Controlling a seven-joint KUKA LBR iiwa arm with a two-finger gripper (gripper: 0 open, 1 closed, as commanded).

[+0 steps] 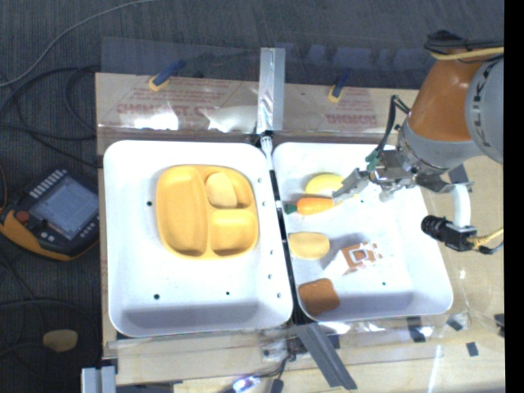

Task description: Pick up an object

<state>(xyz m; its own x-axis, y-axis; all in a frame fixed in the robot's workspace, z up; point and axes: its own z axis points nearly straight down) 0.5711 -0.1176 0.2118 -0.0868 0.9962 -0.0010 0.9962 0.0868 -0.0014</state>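
Note:
The right bin (409, 244) holds several items. A pale yellow lemon-like piece (323, 183) lies at its upper left, with an orange carrot (313, 205) just below it. Further down are a tan oval potato-like piece (309, 244), a small white and orange box (360, 256) and a brown block (319, 295) in the near left corner. My gripper (350, 185) reaches in from the right, slanting down to the left. Its tip is right beside the lemon-like piece and just above the carrot's right end. Nothing visibly sits in it.
The left bin (131, 244) carries a yellow divided tray (196, 211) with a tan bun-like piece (226, 191) in its upper right compartment. A metal divider (270, 88) stands between the bins at the back. A handheld pendant (53, 211) lies left of the bench.

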